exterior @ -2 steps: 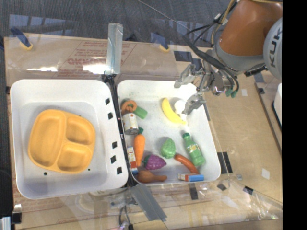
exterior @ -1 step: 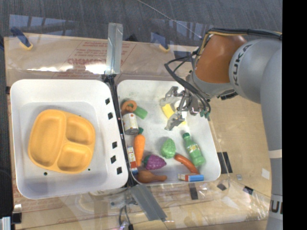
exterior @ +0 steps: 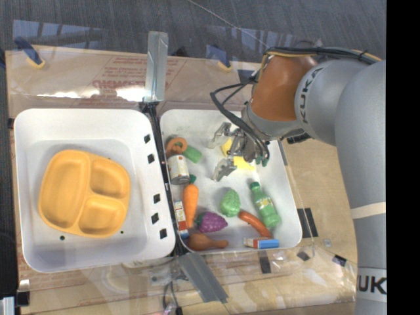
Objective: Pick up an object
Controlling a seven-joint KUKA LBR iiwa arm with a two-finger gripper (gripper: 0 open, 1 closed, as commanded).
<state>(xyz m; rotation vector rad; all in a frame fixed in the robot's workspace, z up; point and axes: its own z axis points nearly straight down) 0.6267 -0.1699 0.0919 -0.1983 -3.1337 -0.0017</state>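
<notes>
My gripper (exterior: 221, 153) hangs over the upper middle of the right bin (exterior: 286, 176), its fingers (exterior: 223, 170) spread open with only bare white floor between them. A yellow object (exterior: 241, 162) lies just right of the fingers, partly hidden under the wrist. Left of the gripper lie a small can (exterior: 178, 169), a green piece (exterior: 192, 154) and an orange-rimmed piece (exterior: 174, 144). Below it sit a carrot (exterior: 189, 203), a green leafy toy (exterior: 230, 202), purple grapes (exterior: 211, 222) and a green bottle (exterior: 264, 205).
A red-orange pepper (exterior: 253, 222), a brown drumstick (exterior: 205, 243) and a small tube (exterior: 261, 243) lie along the right bin's front. The left bin (exterior: 26, 195) holds a yellow divided plate (exterior: 84, 192). A divider wall (exterior: 159, 176) separates the bins.
</notes>
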